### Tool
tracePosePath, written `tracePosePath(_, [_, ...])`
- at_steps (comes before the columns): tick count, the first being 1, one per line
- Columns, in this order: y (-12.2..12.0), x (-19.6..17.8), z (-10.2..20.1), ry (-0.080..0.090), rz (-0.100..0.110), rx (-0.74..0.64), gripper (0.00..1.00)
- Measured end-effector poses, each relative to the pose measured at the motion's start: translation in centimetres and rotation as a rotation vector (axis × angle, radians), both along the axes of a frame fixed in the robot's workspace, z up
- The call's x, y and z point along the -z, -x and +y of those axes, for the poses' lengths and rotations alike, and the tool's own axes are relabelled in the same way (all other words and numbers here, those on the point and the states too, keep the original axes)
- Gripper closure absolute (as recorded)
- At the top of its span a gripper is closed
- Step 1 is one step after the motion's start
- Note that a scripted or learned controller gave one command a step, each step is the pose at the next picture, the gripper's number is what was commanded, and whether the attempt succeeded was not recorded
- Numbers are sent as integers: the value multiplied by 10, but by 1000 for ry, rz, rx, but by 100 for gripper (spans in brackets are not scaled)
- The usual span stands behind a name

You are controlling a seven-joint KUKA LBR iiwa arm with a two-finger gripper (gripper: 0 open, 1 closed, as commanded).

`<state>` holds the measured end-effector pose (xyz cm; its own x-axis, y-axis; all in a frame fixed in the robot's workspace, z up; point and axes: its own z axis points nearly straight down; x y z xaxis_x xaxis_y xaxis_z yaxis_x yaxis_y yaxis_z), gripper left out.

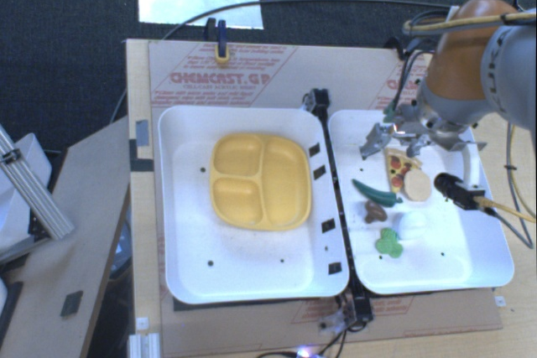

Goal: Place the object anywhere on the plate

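On a tan bench (252, 71) above dark carpet, the left bin (180, 205) holds a yellow plate (258, 181), while right of it the gripper (394, 142), fingers apart, hovers over a pizza slice (398, 169) beside a green pepper (376, 192).

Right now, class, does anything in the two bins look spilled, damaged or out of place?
Nothing stands out. The yellow plate lies flat in the left bin. The toy foods, a pizza slice, green pepper and broccoli among them, lie loose in the right bin, with no sign of spills or breakage.
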<state>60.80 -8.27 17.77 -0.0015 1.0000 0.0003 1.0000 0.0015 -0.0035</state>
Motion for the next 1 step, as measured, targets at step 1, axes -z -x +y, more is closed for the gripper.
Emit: tracePosePath(1, [5,61,-1,0,-1,1,0])
